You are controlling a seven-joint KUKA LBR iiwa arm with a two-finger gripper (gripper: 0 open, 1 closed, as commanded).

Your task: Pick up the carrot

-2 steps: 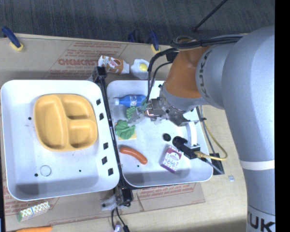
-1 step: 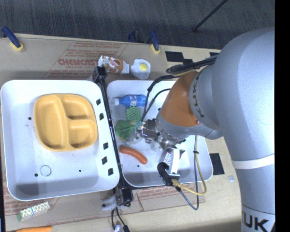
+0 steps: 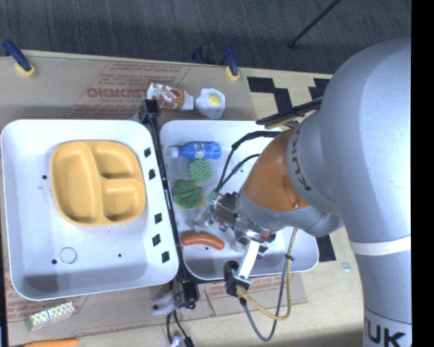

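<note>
Hand [image 3: 218, 215] hovered just above the slim orange carrot [image 3: 202, 241] in the shallow white right-hand bin [image 3: 304, 255], seemingly lining up; grip state couldn't be told.

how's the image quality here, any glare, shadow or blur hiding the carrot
Camera view: even, soft lighting, slightly grainy. The carrot is sharp and unshadowed in the right bin; mild shadow in the left bin's lower corner; the arm blocks much of the right bin.
</note>
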